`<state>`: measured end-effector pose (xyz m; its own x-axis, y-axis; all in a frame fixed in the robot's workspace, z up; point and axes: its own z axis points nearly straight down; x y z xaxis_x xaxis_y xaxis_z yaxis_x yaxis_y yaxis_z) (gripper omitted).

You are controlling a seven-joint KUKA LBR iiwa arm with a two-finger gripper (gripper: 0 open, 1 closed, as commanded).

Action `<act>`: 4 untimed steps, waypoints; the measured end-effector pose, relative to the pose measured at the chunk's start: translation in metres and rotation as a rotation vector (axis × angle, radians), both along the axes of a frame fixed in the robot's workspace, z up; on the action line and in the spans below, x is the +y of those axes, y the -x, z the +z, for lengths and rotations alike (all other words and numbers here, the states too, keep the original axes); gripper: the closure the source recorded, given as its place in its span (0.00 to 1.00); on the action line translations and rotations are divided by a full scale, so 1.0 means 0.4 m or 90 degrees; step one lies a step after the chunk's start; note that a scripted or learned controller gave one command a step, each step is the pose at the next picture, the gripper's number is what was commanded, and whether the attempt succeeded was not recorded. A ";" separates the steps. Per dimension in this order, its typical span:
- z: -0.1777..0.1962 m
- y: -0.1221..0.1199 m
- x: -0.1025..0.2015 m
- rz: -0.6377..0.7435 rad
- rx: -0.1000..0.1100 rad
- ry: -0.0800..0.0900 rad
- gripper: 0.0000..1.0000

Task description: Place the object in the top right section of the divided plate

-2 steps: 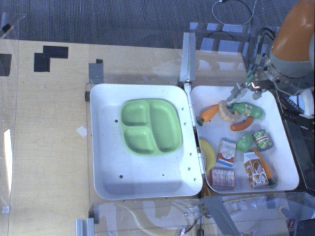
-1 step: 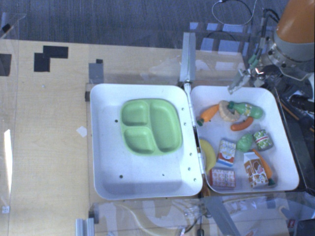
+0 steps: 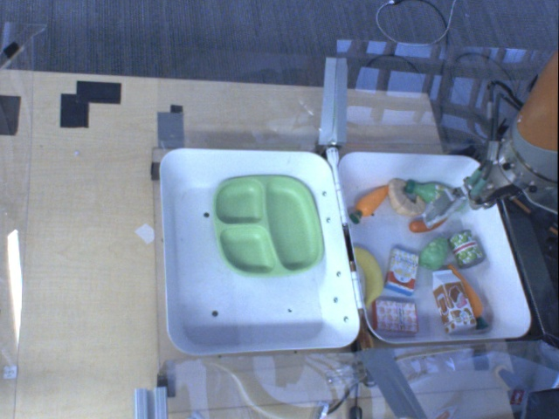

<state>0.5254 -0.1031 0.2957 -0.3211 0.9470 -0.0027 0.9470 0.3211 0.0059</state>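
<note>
The green divided plate (image 3: 266,223) lies in the left bin (image 3: 188,260); it has two small sections on its left and one long section on its right, all bare. My gripper (image 3: 441,209) hangs low over the upper part of the right bin (image 3: 515,312), reaching in from the right. It sits just above a small orange-red item (image 3: 421,226) and beside a green item (image 3: 425,189) and a beige round bread piece (image 3: 402,198). Whether it touches any of them is unclear.
The right bin also holds an orange carrot (image 3: 371,201), a yellow banana (image 3: 370,273), a green leafy item (image 3: 434,253), a small can (image 3: 466,248), a red-and-white carton (image 3: 403,269), a brown carton (image 3: 452,302) and a pink packet (image 3: 396,317). A metal divider (image 3: 333,103) stands behind the bins.
</note>
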 end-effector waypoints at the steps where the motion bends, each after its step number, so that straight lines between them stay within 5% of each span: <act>1: -0.144 0.092 -0.112 0.119 0.000 0.001 0.00; 2: -0.114 0.086 -0.111 0.120 -0.005 0.003 1.00; 3: -0.114 0.086 -0.111 0.120 -0.005 0.003 0.00; 4: -0.086 0.080 -0.109 0.121 -0.009 0.004 1.00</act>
<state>0.4934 -0.1469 0.2615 -0.4941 0.8693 -0.0143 0.8691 0.4943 0.0170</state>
